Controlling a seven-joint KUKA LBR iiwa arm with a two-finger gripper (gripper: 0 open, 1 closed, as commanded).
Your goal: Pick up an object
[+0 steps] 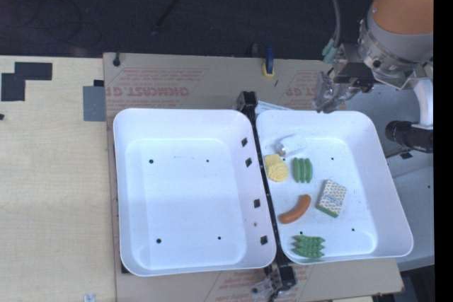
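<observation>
Pale wood tabletop [49,173] carries a brown cardboard sheet [191,85], and on it two shallow white bins side by side. Left bin [184,262]: bare white floor with small dark dots. Right bin [382,173]: a yellow corn piece [275,169] just beside the divider between the bins, a green pea pod [302,170] next to the corn, a small white item [291,146] toward the far wall, an orange sausage [294,209] near the middle, a small patterned box [331,197] beside the sausage, and a green leafy piece [308,245] at the near wall. Claw [327,101] hangs above the right bin's far rim, apart from every item; cannot tell whether it is spread or pressed together.
</observation>
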